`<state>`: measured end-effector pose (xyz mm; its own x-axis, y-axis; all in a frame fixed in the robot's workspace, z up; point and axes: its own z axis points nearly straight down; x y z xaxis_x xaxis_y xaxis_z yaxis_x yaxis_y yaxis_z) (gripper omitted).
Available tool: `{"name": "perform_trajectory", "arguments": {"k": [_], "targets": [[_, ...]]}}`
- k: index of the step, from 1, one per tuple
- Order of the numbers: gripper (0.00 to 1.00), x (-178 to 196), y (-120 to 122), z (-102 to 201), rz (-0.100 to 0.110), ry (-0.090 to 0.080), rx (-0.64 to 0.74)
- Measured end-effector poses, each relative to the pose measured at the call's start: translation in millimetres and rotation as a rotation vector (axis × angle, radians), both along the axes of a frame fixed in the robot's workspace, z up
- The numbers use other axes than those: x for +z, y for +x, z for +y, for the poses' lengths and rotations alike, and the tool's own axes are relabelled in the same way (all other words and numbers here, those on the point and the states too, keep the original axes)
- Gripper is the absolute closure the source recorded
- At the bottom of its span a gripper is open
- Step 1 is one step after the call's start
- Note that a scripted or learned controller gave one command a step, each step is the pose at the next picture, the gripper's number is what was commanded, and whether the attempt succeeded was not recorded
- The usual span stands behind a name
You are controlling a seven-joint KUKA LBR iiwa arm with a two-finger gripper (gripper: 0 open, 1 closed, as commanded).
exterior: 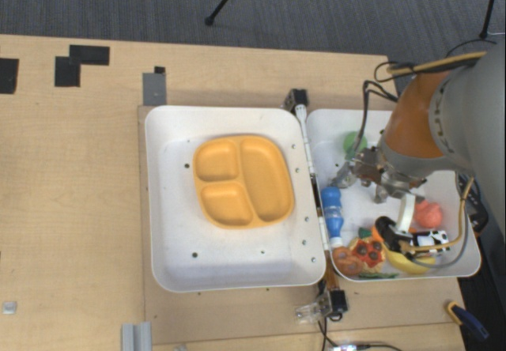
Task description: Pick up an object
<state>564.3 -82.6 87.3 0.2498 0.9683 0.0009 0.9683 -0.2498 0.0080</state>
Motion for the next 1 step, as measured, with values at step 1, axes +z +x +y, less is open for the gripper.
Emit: {"name": "perform_trajectory", "arguments": {"k": [1], "targets": [[1.0, 11.3, 1.9, 0.5, -0.005, 0.0, 0.0]]}}
